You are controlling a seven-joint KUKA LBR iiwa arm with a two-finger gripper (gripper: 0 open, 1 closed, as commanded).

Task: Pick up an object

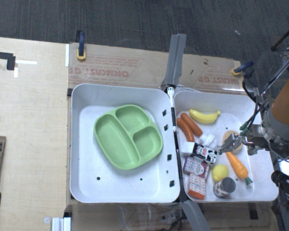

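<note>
Wooden worktop (30, 129) carries two white bins, and over the right bin (262, 195) we see the fingers (233, 144) at the arm's tip, though we cannot tell whether they are open or closed. Just beside them lies a carrot (237, 166), with a lemon (220, 172), a can (224, 187), a small black-and-white box (204, 152), two sausages (188, 126) and a banana (204, 115) spread farther off. Beyond, the left bin (80, 182) holds a green divided plate (128, 136).
</note>
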